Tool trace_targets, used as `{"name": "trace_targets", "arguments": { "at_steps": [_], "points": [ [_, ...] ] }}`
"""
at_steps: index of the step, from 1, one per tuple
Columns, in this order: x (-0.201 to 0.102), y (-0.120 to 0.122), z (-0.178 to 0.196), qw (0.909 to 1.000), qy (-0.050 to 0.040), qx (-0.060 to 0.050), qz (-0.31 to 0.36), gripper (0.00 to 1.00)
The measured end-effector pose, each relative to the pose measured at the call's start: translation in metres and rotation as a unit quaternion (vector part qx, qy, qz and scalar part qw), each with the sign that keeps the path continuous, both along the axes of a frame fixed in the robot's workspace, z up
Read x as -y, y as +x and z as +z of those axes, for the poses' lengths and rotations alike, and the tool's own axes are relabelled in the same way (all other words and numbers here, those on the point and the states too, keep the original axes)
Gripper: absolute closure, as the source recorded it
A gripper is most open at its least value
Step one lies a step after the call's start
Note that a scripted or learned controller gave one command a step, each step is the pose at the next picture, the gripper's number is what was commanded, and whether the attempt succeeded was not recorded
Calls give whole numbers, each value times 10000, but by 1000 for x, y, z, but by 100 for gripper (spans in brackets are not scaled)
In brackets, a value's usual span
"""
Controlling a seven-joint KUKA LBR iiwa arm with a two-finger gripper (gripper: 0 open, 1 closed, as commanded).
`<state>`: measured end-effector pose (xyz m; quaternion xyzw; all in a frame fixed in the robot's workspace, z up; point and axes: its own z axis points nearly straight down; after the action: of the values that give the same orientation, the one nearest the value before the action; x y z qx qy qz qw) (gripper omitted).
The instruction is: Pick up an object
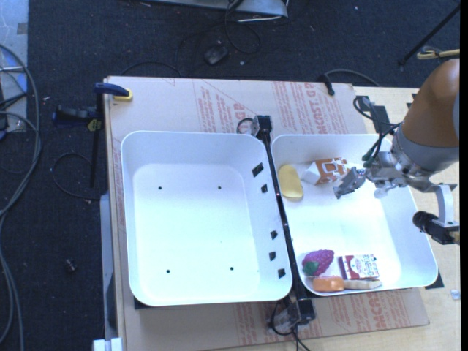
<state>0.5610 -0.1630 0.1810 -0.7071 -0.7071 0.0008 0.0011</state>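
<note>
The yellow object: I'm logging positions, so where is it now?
The yellow object lies in the right bin, at its far left by the divider, just left of the orange-and-white carton.

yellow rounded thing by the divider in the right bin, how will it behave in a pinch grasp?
The yellow object looks smooth and rounded, so it may slip or roll away. It lies close against the right bin wall beside the divider, likely leaving little room on that side. Probably light, judging by its toy-like look.
</note>
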Motion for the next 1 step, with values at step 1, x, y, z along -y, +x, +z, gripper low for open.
{"name": "trace_targets", "arguments": {
  "at_steps": [1],
  "points": [
    [-6,-2,-62,10000,5,-14,2,0]
  ]
}}
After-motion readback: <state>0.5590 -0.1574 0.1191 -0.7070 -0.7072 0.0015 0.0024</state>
